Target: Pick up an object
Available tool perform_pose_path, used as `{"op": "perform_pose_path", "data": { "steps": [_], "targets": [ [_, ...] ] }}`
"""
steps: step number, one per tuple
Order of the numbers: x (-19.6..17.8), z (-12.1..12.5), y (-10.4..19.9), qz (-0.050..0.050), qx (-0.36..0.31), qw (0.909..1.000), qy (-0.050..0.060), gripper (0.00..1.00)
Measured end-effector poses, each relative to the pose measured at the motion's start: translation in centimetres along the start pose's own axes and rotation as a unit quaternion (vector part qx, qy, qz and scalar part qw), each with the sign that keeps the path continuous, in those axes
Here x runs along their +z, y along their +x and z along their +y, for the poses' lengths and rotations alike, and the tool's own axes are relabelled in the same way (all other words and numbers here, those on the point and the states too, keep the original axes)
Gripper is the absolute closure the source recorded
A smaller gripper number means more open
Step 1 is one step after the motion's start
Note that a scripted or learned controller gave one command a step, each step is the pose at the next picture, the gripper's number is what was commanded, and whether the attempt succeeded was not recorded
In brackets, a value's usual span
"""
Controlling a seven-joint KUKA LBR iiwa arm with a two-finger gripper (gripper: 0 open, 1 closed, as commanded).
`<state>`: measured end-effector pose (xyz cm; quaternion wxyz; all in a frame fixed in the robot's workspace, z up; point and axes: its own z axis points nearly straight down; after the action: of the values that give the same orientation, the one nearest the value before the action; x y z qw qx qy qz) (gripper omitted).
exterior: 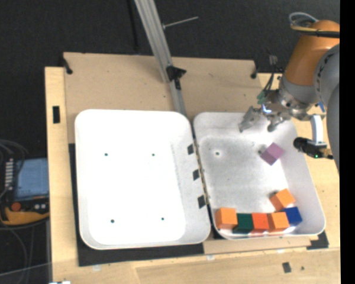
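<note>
Worktop (124,81) of pale board carries two shallow white bins side by side, and the right bin (225,158) serves as the landmark for everything else. Left of it, touching along a clipped seam, lies the left bin (130,176). Over the right bin's far right corner hangs the grey arm (310,58) with its orange band. Below that wrist the pincer (261,121) sits above the bin's far edge, its two fingers spread apart with nothing between them. A slanted metal pole (157,40) rises beyond the bin's far left corner. Inside the right bin, a purple block (271,153) lies alone toward the right wall, near the pincer but apart from it. Along the bin's near wall sit an orange cube (226,217), a green cube (244,222), two more orange cubes (261,220) and a blue cube (293,216), with another orange block (282,198) just behind them.
</note>
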<state>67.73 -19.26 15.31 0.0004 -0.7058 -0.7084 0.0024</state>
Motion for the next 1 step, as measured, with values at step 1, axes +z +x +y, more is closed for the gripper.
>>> {"op": "perform_pose_path", "data": {
  "steps": [1],
  "targets": [
    [5.18, -0.05, -0.06, 0.000, -0.001, 1.0000, 0.000, 0.00]
  ]
}}
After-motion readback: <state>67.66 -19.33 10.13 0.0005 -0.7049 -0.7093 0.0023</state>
